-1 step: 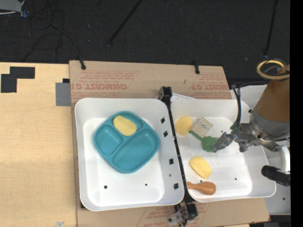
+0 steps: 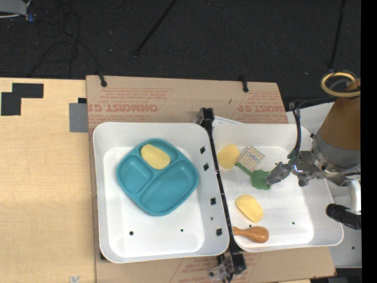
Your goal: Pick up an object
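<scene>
Where the arm reaches in from the right, its gripper sits low over the right bin, fingers pointing left toward a green object. Fingertips look to be touching or just beside that green piece; whether they are parted or closed on it cannot be told at this angle, so no grasp is recorded. Green object lies mid-bin, a thin stem running up-left to a yellow rounded piece near the divider. Small patterned square item sits just above the green one, close to it. Second yellow piece lies below, apart from the green one; an orange-brown drumstick-shaped piece rests near the bin's front edge. Left bin carries a teal divided plate, turned cornerwise, with a yellow piece in its upper compartment. Open floor: right bin shows bare white along its far right and front right; left bin shows bare white around the plate, widest along the front. Bins meet at a dark central rail. Both sit on cardboard on the desk, wood surface to the left.
</scene>
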You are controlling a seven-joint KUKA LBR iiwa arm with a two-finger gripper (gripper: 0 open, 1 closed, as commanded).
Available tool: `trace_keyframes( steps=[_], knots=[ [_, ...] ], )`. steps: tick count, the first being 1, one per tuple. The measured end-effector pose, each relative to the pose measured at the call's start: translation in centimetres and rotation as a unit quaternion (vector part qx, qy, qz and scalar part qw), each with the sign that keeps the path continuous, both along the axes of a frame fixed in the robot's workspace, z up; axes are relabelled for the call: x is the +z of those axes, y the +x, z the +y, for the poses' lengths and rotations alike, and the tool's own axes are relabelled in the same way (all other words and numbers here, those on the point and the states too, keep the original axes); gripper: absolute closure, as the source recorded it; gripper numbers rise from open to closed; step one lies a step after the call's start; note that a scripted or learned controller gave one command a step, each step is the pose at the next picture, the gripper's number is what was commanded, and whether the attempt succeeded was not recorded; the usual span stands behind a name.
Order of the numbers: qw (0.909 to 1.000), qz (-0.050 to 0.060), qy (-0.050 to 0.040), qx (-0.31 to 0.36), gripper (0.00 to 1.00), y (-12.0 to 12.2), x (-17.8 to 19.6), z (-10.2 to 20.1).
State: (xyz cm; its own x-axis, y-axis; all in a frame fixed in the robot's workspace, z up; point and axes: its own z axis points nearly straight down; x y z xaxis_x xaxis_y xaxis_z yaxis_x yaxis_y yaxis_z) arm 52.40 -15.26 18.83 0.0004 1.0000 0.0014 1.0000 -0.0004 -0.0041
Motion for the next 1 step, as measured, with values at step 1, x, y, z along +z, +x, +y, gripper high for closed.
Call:
trace_keyframes(
  steps=[1],
  knots=[
    [1.0, 0.003, 0.0008, 0.0, 0.0, -0.77, -6.12, -0.41]
  ],
)
